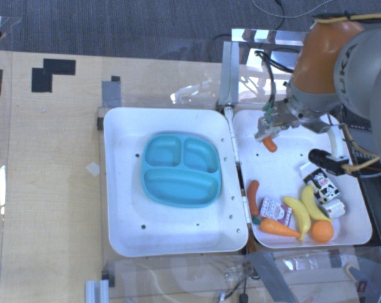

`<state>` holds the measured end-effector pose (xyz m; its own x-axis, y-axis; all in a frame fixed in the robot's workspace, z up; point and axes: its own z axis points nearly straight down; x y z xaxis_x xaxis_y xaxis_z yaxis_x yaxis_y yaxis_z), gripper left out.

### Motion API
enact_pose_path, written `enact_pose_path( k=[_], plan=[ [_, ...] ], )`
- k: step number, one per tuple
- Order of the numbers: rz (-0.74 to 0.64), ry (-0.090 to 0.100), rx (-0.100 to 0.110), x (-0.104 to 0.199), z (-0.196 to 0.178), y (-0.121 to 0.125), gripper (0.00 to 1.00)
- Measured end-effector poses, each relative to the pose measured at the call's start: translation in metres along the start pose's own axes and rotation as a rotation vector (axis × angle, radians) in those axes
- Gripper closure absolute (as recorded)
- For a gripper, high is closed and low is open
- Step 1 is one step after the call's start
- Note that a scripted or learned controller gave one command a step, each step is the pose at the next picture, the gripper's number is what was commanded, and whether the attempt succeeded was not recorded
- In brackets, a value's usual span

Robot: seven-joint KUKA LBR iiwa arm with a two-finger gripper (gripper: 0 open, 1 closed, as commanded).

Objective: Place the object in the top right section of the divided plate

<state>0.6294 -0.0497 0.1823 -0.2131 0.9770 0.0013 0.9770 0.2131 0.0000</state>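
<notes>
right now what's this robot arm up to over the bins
The grey arm's gripper hangs over the right white bin, with a small orange sausage-shaped piece at its fingertips. Whether it is actually gripped is unclear. The blue divided plate sits in the left white bin, with nothing in its sections. Toy bananas, a carrot and an orange ball lie in the right bin.

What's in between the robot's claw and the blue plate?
In the camera view, between the gripper and the blue divided plate lie bare white bin floor and the two bins' touching walls; no toy sits there.
</notes>
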Motion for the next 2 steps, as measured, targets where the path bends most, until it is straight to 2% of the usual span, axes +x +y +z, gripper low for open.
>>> enact_pose_path(
  k=[1, 2],
  plan=[
    [-0.163, -0.001, 0.000, 0.0997, -0.0001, 0.0398, 1.00],
    [-0.163, -0.001, 0.000, 0.0995, -0.0002, 0.0398, 0.00]
  ],
)
